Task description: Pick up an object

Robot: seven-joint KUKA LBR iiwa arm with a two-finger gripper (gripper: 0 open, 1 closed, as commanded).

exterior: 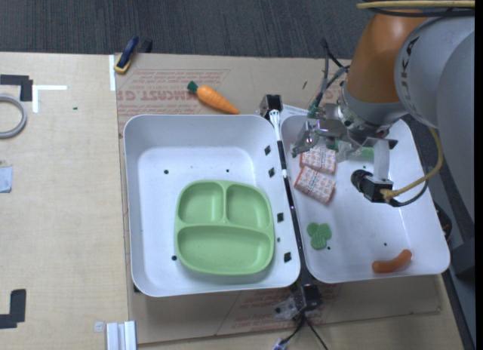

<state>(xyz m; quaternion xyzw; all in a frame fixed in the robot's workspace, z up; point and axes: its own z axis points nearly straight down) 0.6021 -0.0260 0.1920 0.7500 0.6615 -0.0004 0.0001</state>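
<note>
While a green divided plate (224, 228) is held in the left bin (143, 213), wafer packs (315, 175), a green toy (319, 235) and a sausage (392, 261) are seen in the right bin (415, 220); a carrot (213, 97) lies beyond, by the tabletop's (68, 213) far edge.

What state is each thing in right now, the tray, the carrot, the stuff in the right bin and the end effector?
Green divided tray: lying flat in the left bin, upright.
Toy carrot: on the bench outside both bins.
Checkered packets: in the right bin, beside the end effector.
Green piece: in right bin.
Orange sausage: in right bin.
</note>
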